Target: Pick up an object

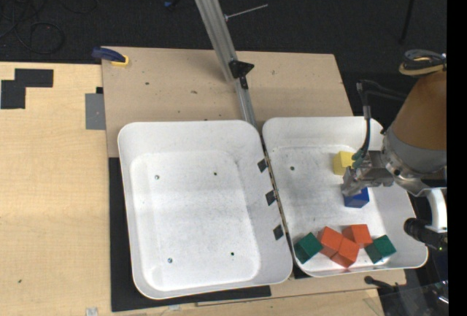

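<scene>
Gripper (357, 182) low over blue cube (356, 198) in right bin (306, 139) — finger state unclear — nothing lifted yet

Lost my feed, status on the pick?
Tool low in right bin, over blue block. Yellow block beside it. No grasp visible.

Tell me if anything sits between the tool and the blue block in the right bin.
Nothing visible does. The tool hangs right over the blue block, covering its top edge. The yellow block lies just beside it on the far side, close to the tool but not between the two. The orange and green blocks lie nearer the front wall.
</scene>
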Tool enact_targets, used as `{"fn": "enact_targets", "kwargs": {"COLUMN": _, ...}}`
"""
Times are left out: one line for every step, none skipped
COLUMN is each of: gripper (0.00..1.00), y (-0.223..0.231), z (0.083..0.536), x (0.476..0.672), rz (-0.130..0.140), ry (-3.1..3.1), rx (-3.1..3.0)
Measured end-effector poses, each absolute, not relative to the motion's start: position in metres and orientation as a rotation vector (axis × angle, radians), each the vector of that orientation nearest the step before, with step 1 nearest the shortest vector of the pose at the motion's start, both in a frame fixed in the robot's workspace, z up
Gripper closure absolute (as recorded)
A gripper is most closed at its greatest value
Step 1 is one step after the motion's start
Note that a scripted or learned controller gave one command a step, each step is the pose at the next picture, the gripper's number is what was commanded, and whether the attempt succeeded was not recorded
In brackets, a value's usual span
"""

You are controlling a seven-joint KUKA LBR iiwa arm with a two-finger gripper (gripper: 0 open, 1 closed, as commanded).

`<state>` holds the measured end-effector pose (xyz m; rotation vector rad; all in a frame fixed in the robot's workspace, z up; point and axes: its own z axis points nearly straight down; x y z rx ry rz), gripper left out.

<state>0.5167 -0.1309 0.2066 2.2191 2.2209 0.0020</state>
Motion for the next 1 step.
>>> {"fn": "enact_targets", "kwargs": {"gripper": 1.00, "y": -0.1321, "z": 0.2592, "x": 0.5177, "rz": 0.003, "ry": 2.220, "rx": 2.218}}
